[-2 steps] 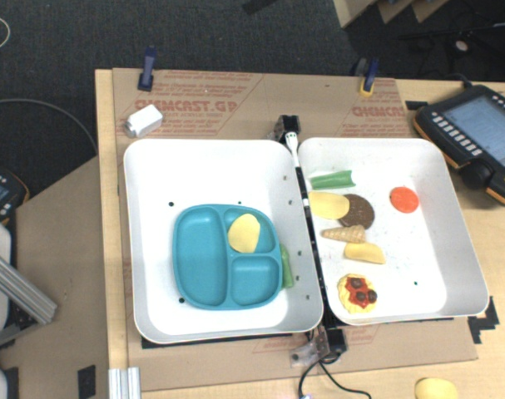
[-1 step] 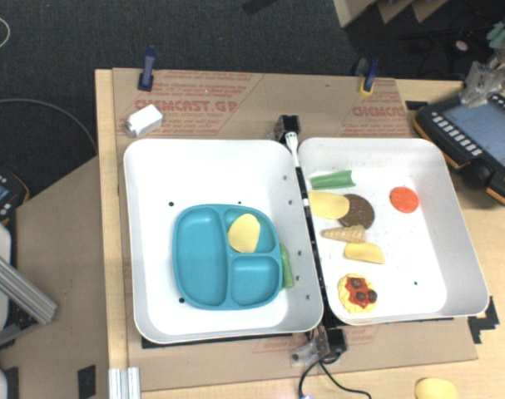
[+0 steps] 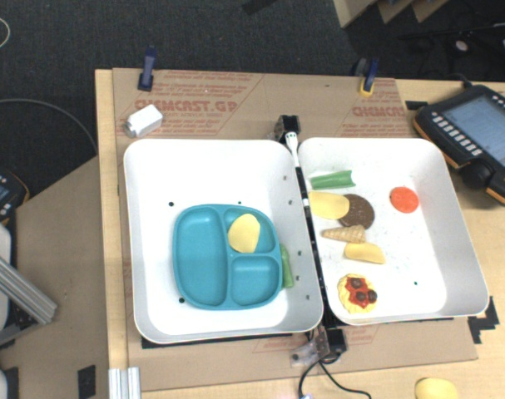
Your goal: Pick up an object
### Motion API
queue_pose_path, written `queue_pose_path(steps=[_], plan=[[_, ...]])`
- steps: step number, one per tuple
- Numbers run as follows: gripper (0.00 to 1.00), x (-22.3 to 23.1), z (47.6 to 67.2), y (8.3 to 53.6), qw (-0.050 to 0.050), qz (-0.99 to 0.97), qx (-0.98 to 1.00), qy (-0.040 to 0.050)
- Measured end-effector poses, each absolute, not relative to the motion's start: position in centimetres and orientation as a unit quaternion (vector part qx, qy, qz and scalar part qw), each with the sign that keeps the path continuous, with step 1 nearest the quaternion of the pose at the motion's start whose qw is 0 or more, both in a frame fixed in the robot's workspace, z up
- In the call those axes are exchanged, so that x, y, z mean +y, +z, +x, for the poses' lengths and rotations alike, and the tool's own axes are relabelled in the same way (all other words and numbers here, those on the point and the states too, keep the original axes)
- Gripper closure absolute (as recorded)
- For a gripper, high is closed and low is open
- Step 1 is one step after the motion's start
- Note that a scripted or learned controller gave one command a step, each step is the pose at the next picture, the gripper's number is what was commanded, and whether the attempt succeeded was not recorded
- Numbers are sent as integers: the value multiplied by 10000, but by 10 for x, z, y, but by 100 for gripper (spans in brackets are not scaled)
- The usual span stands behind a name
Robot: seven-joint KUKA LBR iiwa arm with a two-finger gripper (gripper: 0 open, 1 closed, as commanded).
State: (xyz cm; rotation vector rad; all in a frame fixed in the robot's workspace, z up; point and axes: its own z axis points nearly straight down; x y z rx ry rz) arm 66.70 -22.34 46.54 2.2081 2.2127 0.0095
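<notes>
Lying in right bin point(image 3: 452, 223): green strip point(image 3: 332, 179), red disc point(image 3: 404, 199), brown cookie point(image 3: 358, 211), small pizza point(image 3: 358, 292); gripper state cannot tell.

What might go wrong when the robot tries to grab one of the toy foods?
The yellow slice, brown cookie and cone lie bunched together, so the fingers might nudge a neighbour. The little pizza looks flat and could slip away. The green piece sits squeezed beside the blue tray.

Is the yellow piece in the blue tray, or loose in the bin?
In the tray: the yellow piece lies in the blue tray's upper right compartment.
</notes>
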Motion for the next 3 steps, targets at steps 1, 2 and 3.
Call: queue_pose_path(steps=[1,2,3], plan=[[100,-224,652,383,-22,7075,7067,-17],[100,-223,649,510,83,7064,7077,33],[100,-224,634,424,-31,7077,7065,-20]])
